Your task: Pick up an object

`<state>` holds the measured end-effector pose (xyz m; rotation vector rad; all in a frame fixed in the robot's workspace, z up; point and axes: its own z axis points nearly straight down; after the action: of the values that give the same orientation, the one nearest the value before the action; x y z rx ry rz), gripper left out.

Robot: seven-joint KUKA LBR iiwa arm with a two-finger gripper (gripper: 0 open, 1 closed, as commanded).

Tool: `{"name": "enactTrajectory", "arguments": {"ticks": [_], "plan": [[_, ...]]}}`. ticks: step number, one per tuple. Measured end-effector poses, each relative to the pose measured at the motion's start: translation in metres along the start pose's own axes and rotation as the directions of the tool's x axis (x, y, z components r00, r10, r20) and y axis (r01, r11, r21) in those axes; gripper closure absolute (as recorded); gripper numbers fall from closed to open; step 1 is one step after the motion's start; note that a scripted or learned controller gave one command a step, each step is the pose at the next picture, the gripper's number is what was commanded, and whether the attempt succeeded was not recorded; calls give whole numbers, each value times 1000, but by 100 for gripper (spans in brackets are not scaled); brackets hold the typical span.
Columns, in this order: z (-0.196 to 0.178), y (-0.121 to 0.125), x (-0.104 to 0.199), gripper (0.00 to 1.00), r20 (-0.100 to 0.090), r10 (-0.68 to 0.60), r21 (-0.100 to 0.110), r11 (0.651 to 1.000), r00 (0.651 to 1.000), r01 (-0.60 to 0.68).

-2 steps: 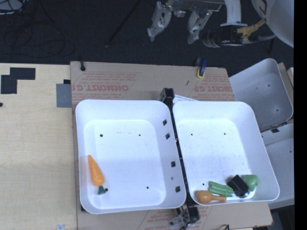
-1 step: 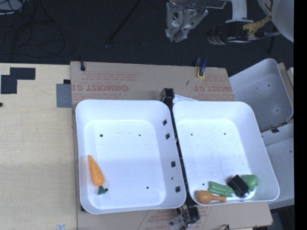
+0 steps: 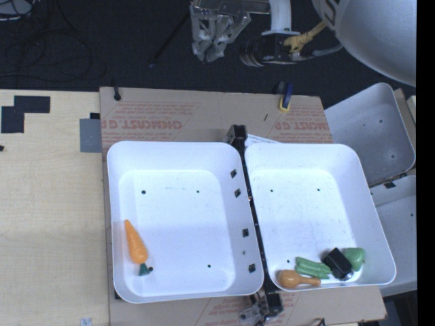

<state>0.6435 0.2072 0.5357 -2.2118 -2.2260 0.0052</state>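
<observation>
Raised well above the far edge of the counter (image 3: 47, 182), the claw (image 3: 216, 36) was seen against the dark background, apart from both bins; nothing was held between its fingers, which hung spread and released. Beside it, toward the right, a grey arm (image 3: 367, 19) with cabling was visible.

Two white bins were set side by side on a cardboard sheet (image 3: 204, 117). In the left bin (image 3: 177, 155), a toy carrot (image 3: 135, 243) was placed near the left wall, toward the near corner. Its long axis was laid roughly from far to near, with the orange tip pointed away and slightly left, and the small green stem end turned toward the near rim. Nothing else was found around it.

In the right bin (image 3: 306, 161), four things were crowded into the near right corner: an orange pear-shaped toy (image 3: 297, 279), a green pod-like toy (image 3: 312, 268), a black block (image 3: 338, 263) and a light green piece (image 3: 354, 256). The black block was seen lying against the green pieces. A blue and yellow clip (image 3: 286, 97) was noted at the cardboard's far edge.
</observation>
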Motion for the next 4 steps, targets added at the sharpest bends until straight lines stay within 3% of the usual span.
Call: {"name": "enactTrajectory", "arguments": {"ticks": [1,2,3,4], "plan": [[-1,1,38,100,1,3,-2,1000,1000,-3],[-2,0,-89,100,5,19,0,1000,1000,-19],[-1,0,-2,100,-1,-1,0,1000,1000,1],[-1,0,39,100,1,2,-1,1000,1000,-2]]}}
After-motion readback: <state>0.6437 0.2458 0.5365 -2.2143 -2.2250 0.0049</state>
